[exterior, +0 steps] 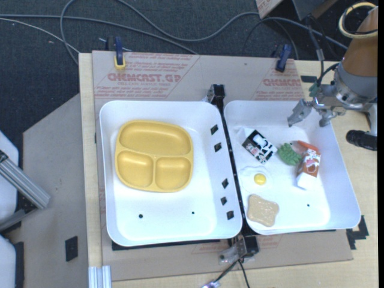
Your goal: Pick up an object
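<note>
I read "CHEMCAST GP" in red on the brown board (150, 77) atop the table | my jaws (311, 114) hang spread, pinching nothing, over the right bin (342, 191) | below them: black-and-white packet (258, 145), green toy (290, 153), red-white carton (308, 164), fried egg (259, 177), toast (263, 210) | left bin (111, 161) carries yellow divided tray (154, 155).

Tool (311, 116) open; fingers down

"CHEMCAST GP" on bench board (150, 77)
</note>
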`<state>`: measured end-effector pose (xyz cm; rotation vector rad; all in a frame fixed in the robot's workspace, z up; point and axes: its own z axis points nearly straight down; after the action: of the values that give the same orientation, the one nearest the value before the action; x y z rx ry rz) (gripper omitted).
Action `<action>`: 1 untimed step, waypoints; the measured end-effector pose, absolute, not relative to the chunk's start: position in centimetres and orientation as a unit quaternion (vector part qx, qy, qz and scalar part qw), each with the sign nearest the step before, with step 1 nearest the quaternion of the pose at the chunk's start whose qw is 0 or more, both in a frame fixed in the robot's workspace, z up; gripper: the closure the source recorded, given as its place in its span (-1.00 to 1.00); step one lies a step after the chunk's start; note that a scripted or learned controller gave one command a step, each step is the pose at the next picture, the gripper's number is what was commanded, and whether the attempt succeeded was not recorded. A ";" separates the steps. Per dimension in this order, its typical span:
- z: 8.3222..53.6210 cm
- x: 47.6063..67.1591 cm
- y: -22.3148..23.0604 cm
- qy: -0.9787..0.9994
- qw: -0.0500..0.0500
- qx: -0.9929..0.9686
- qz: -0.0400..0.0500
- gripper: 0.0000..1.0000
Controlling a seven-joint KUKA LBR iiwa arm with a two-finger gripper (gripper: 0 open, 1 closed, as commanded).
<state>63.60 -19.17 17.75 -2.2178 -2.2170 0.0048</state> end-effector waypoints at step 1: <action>11.6 63.9 -19.6 -0.707 0.003 -0.707 0.002 -1.00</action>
<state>63.92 -19.59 11.62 -2.2165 -2.2166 0.0056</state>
